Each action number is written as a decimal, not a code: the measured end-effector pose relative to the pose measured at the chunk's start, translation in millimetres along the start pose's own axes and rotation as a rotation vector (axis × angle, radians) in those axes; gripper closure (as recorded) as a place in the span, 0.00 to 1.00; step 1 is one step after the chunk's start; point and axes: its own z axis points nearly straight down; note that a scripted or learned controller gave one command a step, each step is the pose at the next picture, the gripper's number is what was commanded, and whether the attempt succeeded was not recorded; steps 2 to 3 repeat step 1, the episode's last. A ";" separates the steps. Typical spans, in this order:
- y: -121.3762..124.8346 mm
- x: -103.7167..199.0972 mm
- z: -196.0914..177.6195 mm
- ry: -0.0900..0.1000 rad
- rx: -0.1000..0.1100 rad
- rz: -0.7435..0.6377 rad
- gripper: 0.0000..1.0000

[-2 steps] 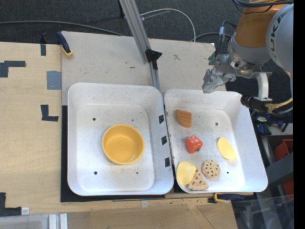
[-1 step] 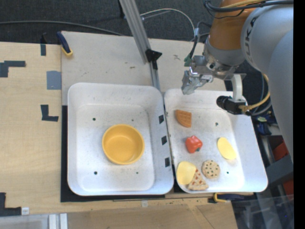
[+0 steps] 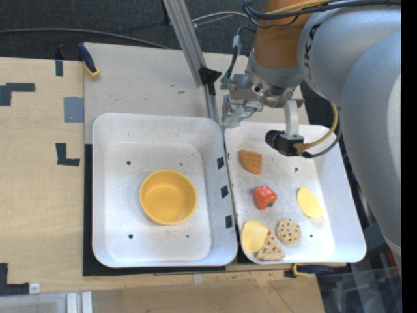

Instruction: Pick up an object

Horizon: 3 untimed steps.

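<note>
Tool (image 3: 233,116) possibly empty, above waffle (image 3: 251,161)

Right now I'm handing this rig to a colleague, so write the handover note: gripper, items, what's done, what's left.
Gripper: at the far left corner of the right bin, above the floor, nothing seen between its fingers; open or shut cannot be told.
Right bin: orange waffle piece, red pepper, yellow oval, cookie, yellow chip, pizza slice.
Left bin: yellow bowl.
Done: nothing lifted.
Left: pick one object; the waffle piece lies nearest.
</note>
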 end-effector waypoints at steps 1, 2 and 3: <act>-9.3 54.7 14.6 -0.001 0.002 0.001 1.00; -9.3 54.7 14.6 -0.001 0.002 0.001 1.00; -9.3 54.7 14.6 -0.001 0.002 0.001 1.00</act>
